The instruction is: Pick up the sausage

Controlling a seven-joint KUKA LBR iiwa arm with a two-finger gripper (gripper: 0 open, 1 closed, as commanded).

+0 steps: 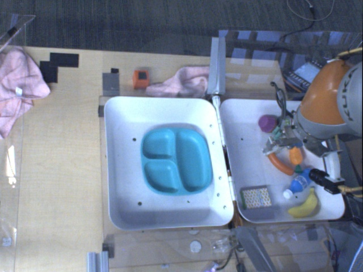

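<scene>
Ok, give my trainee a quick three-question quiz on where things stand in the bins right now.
1. True or false: the blue divided plate lies in the left bin.
2. Which thing lies nearest the sausage: A) the carrot, B) the banana, C) the purple thing?
3. Fill in: the gripper hangs over the ____ bin.

Key: 1 true; 2 A; 3 right.
</scene>
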